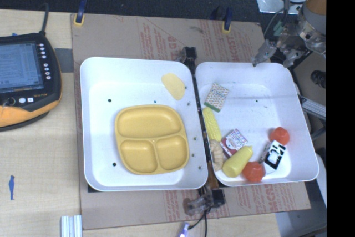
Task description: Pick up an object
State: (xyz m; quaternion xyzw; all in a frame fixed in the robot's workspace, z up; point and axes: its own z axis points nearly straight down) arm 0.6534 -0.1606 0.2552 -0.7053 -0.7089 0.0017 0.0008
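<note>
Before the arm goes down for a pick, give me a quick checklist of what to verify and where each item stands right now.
1. Objects available in the right bin: ok; corn cob, yellow lemon-shaped piece, two red balls all there.
2. Gripper above a target: not ok; it hangs over the bin's far right corner, away from the objects.
3. Gripper free of any object: ok; nothing is between the fingers.
4. Objects separated enough: not ok; the near cluster is crowded.
5. Fingers open: cannot tell.

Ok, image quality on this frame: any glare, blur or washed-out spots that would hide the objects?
Camera view: even lighting, with soft shadows along the right bin wall; the left bin floor is bright but not blown out; the items are a little soft yet readable; the claw at the upper right is blurry against dark clutter.
</note>
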